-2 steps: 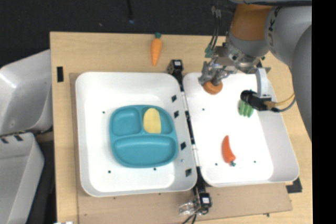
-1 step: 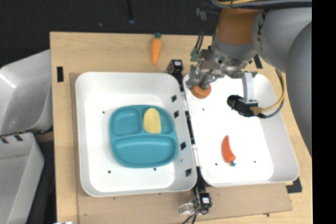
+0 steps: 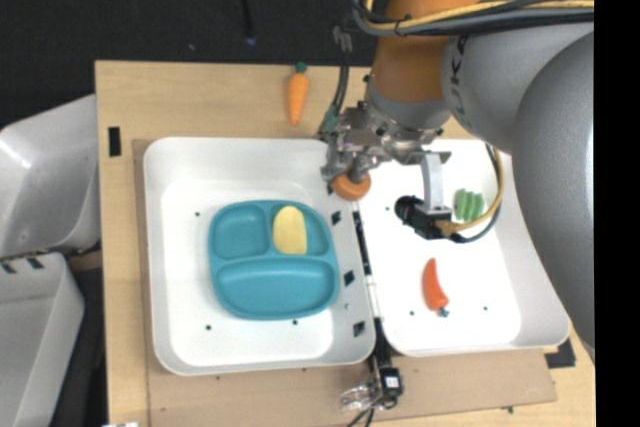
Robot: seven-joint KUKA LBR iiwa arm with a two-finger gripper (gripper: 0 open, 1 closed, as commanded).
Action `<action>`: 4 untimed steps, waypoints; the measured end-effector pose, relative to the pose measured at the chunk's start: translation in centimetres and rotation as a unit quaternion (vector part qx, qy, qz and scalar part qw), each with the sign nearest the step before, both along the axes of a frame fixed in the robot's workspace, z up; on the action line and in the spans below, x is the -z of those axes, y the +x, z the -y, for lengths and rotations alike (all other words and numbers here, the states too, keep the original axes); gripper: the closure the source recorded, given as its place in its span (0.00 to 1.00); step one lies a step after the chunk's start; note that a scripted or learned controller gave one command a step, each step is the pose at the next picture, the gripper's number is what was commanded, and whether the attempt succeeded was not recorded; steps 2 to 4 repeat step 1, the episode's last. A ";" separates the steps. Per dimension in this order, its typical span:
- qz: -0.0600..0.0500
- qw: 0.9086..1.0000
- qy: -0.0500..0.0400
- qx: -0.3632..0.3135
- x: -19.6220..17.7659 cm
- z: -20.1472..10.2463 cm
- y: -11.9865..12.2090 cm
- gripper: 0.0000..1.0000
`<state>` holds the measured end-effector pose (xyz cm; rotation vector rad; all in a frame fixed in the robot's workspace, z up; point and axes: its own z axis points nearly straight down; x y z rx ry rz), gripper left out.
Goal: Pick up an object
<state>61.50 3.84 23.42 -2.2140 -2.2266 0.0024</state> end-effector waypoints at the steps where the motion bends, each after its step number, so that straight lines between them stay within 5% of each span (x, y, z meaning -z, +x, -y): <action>1: 0.000 1.000 0.000 0.000 0.7 -4.3 -2.8 1.00; 4: 0.000 1.000 0.000 0.000 0.7 -4.3 -2.8 1.00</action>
